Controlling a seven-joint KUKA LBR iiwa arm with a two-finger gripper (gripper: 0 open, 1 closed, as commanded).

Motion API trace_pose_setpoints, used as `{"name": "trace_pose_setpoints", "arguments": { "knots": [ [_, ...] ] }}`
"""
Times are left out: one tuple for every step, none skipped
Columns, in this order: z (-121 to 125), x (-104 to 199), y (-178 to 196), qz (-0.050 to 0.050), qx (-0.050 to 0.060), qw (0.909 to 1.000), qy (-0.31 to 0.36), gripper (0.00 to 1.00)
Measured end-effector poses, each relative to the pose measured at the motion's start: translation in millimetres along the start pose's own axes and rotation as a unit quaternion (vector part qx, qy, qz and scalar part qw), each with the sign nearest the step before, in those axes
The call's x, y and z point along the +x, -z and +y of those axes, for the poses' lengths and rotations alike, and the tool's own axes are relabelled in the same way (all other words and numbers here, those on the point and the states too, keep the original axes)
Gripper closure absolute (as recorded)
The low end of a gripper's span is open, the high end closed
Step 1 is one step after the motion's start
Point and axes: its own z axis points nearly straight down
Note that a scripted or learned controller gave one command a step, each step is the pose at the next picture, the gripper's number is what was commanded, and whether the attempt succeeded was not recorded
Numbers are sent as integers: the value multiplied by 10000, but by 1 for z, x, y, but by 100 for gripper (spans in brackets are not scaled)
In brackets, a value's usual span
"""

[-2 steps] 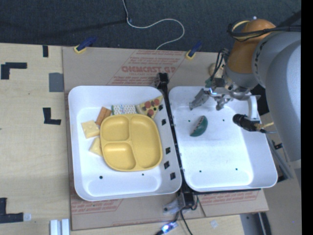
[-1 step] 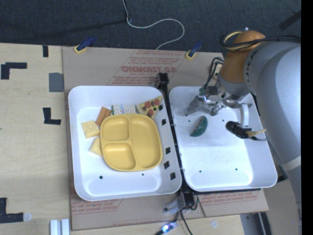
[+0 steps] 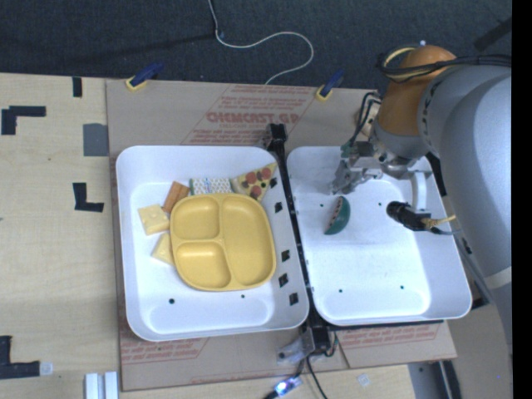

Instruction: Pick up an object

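Target object: a small watermelon-slice toy (image 3: 337, 215), green rind with a red face, lies on the floor of the right bin (image 3: 374, 293), in its upper left part, near the wall shared with the other bin.
Gripper: the gripper (image 3: 344, 181) hangs just above and slightly right of the slice, at the end of the grey arm with the orange band; whether it is apart or together cannot be told from this slanted view.
Contact: nothing is visibly held; the slice appears to rest on the bin floor, apart from the tool.
Progress: by my reading the approach is made, while the grasp and the lift are not yet done.
Left bin: the left bin (image 3: 141, 306) holds a yellow divided plate (image 3: 223, 241), with pale cracker-like pieces (image 3: 155, 219) at its left edge and a pizza-slice toy (image 3: 254, 181) beyond its far edge.
Obstacles: the dividing wall stands close to the slice on its left; a dark fitting (image 3: 409, 215) on the arm sits to the right.
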Motion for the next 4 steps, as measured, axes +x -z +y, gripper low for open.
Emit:
{"name": "trace_pose_setpoints", "arguments": {
  "knots": [
    [-9,0,49,11,-12,10000,-22,100],
    [-11,11,106,11,-26,10000,-10,100],
    [-10,11,131,12,-11,10000,-15,100],
    [-24,69,131,17,5,10000,8,100]
  ]
}}
